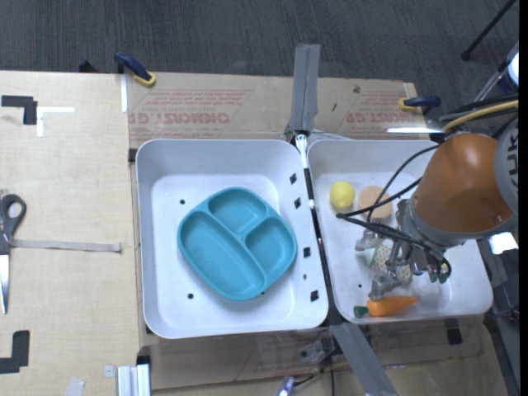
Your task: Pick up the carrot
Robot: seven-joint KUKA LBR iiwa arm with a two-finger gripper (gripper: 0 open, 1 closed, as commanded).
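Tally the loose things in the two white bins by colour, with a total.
Blue: 1, the divided plate
Yellow: 1, the lemon
Orange: 1, the carrot
Peach: 1, a round item
Pale speckled: 1, an item under the arm
Total: 5

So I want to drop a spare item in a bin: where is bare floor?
Left bin: only strips around the plate. Right bin: a bare patch left of the carrot, below the lemon; crowded under the tool.
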